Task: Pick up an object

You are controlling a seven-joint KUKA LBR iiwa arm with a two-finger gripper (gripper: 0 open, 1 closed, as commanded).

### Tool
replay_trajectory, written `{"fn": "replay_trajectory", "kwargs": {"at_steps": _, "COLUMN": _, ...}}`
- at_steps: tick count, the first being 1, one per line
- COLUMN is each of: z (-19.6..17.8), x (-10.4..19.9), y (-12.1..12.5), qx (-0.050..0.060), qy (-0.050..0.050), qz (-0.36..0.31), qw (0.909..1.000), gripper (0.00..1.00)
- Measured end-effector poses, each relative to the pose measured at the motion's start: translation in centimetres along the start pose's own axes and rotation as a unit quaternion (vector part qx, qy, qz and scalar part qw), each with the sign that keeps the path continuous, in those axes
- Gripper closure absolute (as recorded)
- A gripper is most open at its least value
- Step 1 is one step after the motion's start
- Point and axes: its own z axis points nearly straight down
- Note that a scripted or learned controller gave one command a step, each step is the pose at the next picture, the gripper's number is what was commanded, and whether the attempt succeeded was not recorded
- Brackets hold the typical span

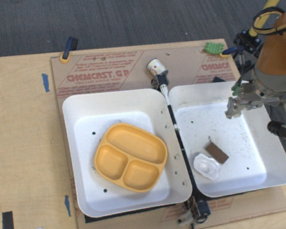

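The gripper [232, 108] hangs over the right bin's [272, 138] far right side; whether it is open I cannot tell. A brown block [216, 152] and a white lump [207, 166] lie touching near the bin's near edge. A yellow tray [131, 157] sits in the left bin [82, 118].

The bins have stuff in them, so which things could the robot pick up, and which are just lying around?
For picking up: yellow tray, brown block, clear lid, with the gripper.

Just lying around: green clamp, blue clamp.

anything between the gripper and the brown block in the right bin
Nothing: in the camera view, just bare speckled bin floor separates the gripper from the brown block.
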Motion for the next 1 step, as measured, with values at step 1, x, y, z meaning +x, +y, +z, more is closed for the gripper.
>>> {"fn": "replay_trajectory", "kwargs": {"at_steps": 1, "z": 0.08, "x": 0.08, "y": -0.03, "qx": 0.001, "qy": 0.001, "qz": 0.000, "qw": 1.0000, "gripper": 0.00}}
